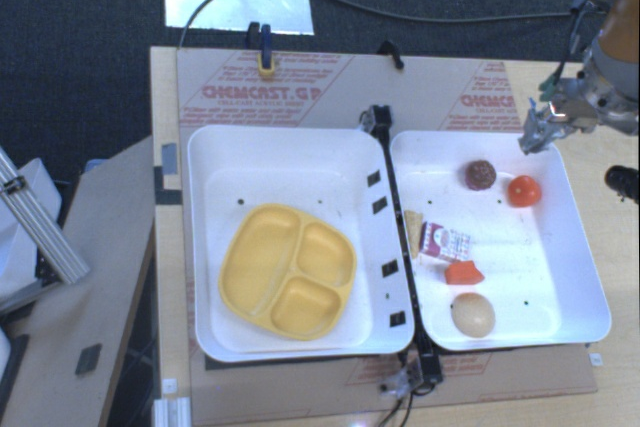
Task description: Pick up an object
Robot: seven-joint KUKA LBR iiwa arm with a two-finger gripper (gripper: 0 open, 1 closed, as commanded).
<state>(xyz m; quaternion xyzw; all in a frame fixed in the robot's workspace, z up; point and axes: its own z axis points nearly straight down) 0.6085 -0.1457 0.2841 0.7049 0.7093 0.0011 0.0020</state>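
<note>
From my station I take the black divider (392, 225) between the two white bins as my landmark. Left of it, the left bin (215, 155) holds a yellow sectioned tray (288, 271), lying flat and set toward the bin's near half, well apart from the divider.

Right of the divider, the right bin (580, 285) carries the loose items. Just beside the divider lies a pale cracker-like strip (413, 232), and touching it on the far side from the divider is a small red-and-white packet (445, 242). An orange-red wedge (463, 272) sits against the packet's near edge, and a beige egg-shaped ball (473, 314) lies nearer still. Farther from the divider, toward the back of the bin, I see a dark brown ball (481, 175) with a red tomato-like ball (524, 191) just beside it.

The gripper (537, 135) hangs above the right bin's back corner, beyond the tomato-like ball and apart from every item. Nothing sits between its fingers; open or closed, I cannot tell. The arm (612, 45) comes in from the right, its wrist tipped down and toward the divider.
</note>
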